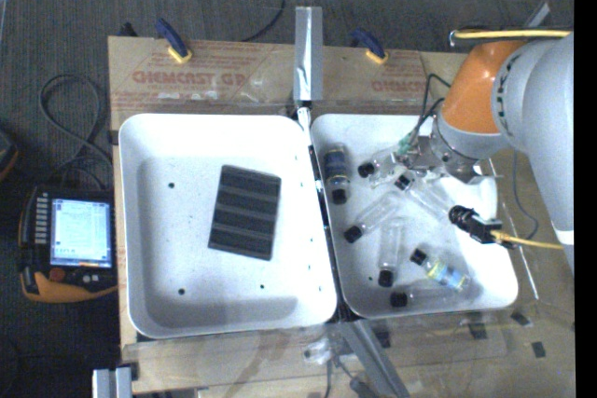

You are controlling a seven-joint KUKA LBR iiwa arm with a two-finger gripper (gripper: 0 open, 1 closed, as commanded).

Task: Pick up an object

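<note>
Over right bin (504,289) — gripper (408,165), bottles (392,233)

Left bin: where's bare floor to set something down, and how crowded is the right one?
The left bin has bare floor all round the dark ridged block, widest toward its left wall and along the near edge. The right bin is crowded with small clear bottles, with the arm above its far right corner.

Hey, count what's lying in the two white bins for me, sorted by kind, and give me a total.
Dark ribbed rectangular block, left bin: 1
Dark bottle, right bin: 1
Clear vials with black caps, right bin: roughly 8; they overlap and some sit under the gripper, so this count is approximate
Total: about 10
</note>
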